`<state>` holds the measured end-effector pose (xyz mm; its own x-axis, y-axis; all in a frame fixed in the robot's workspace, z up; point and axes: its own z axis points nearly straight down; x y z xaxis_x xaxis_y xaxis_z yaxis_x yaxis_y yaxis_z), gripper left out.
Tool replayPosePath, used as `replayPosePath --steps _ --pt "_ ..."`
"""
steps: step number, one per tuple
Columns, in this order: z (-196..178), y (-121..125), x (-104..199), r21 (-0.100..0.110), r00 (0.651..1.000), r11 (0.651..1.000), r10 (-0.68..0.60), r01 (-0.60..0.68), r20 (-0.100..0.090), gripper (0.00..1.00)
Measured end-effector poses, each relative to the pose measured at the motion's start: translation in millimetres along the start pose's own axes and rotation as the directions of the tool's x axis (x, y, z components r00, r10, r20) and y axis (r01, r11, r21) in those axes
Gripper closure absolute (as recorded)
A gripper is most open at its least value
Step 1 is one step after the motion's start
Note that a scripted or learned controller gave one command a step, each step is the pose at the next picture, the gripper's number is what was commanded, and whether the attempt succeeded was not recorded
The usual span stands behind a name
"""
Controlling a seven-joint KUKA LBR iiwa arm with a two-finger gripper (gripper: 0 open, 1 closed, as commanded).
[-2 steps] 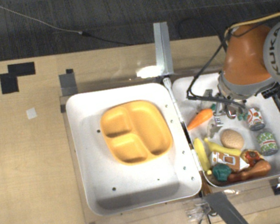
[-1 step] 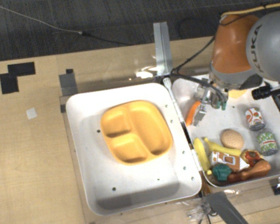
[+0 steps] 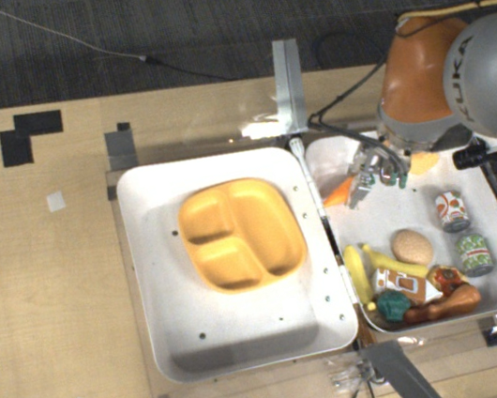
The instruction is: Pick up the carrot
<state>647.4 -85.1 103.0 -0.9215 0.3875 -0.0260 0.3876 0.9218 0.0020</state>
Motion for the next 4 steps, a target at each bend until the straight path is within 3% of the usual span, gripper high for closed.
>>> replayPosePath --steps 1,2,3,4 --pt "8 -35 62 0.002 1.0 1.0 -0.028 0.028 -0.002 1.0" --pt "11 -31 65 -0.002 0.999 0.999 -0.033 0.032 -0.009 0.0" --pt "-1 -31 62 -0.004 0.999 0.999 -0.033 0.033 -0.001 1.0" --pt "11 -34 57 0.005 0.953 0.953 0.303 -0.303 -0.008 1.0"
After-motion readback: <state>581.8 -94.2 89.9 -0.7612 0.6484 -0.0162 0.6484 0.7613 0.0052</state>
